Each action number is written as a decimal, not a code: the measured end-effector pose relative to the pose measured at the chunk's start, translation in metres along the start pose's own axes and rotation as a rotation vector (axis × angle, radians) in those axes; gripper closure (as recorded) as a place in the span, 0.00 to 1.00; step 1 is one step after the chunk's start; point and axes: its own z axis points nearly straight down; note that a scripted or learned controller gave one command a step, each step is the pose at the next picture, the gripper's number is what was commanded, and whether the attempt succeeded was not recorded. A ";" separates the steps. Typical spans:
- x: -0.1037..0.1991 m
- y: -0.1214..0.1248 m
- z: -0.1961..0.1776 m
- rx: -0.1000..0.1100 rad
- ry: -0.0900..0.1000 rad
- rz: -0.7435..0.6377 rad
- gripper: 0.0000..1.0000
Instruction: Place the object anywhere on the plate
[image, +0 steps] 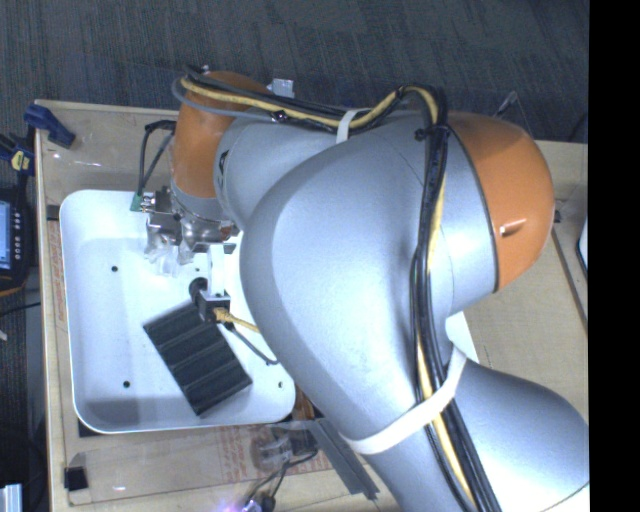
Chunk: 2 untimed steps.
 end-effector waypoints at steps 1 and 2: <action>-0.019 -0.015 -0.088 -0.014 0.003 -0.052 1.00; 0.003 0.009 -0.046 -0.011 0.004 0.259 1.00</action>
